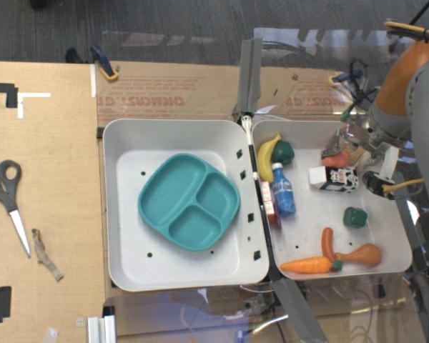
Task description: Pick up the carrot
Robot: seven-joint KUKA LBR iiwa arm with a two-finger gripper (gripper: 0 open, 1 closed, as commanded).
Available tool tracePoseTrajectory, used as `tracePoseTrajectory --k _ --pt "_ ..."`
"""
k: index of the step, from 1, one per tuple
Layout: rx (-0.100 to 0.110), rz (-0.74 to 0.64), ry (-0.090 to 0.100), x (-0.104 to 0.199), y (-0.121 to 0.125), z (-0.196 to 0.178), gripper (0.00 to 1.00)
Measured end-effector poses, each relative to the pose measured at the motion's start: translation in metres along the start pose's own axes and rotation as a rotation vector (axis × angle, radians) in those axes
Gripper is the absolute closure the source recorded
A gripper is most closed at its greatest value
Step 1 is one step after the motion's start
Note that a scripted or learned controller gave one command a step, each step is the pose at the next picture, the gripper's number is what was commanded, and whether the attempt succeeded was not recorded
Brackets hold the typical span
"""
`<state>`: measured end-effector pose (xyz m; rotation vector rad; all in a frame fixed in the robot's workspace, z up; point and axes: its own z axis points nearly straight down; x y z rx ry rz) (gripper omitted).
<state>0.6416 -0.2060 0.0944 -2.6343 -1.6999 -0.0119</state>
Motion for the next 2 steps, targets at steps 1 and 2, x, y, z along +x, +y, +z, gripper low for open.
tracePoseTrajectory --k 1,2 --pt "-0.001 0.000 -0.007 -0.003 0.000 -0.009 1.00" --pt "-0.001 0.148 -0.012 0.024 -0.006 -0.018 1.00"
